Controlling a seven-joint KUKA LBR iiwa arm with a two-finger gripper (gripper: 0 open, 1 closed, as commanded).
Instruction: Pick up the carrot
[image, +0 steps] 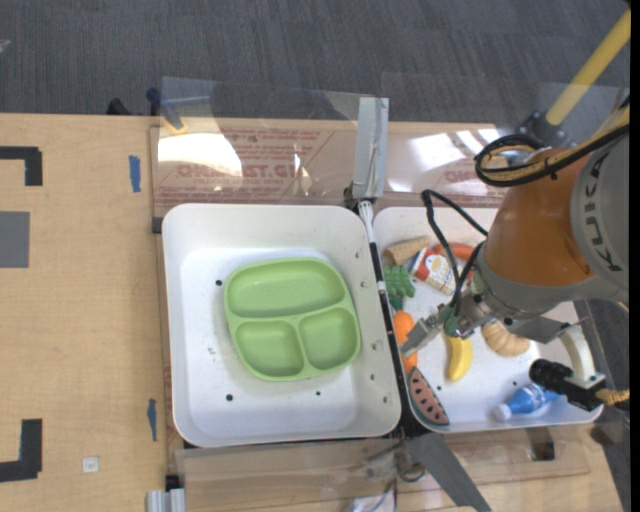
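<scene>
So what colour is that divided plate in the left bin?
Light green; the divided plate shows best in the camera view, in the left bin.

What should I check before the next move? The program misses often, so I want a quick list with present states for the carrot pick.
1. Carrot visible in the right bin, at its left wall: ok.
2. Gripper near the carrot: ok, just to its right.
3. Carrot between the fingers: not ok, it lies beside them, not held.
4. Clear space around the carrot: not ok, the green toy and banana lie close.
5. Carrot's full shape and lie: cannot tell, partly hidden at the wall.
</scene>
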